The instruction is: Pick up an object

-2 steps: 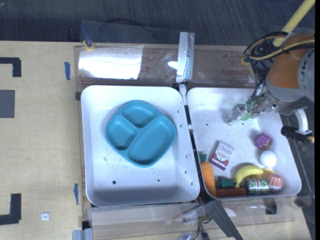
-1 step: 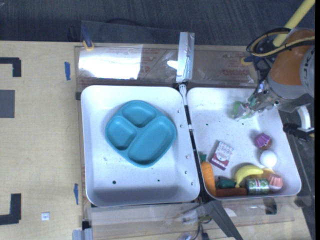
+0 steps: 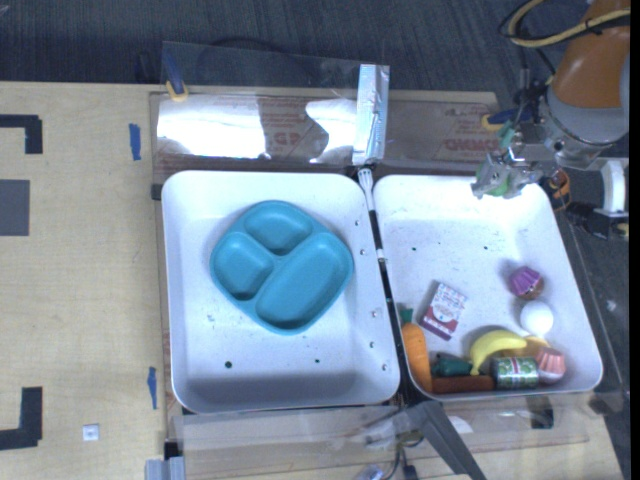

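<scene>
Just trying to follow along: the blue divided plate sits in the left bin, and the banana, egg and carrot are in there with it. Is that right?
Not quite. The plate is in the left bin, but the banana, egg and carrot lie in the right bin, near its front edge. The camera view shows it.

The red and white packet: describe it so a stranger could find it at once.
Look in the right bin, the one with small toys rather than the blue plate. The packet lies alone toward that bin's left side, just above the carrot. It is the only flat, rectangular item, red and white.
</scene>
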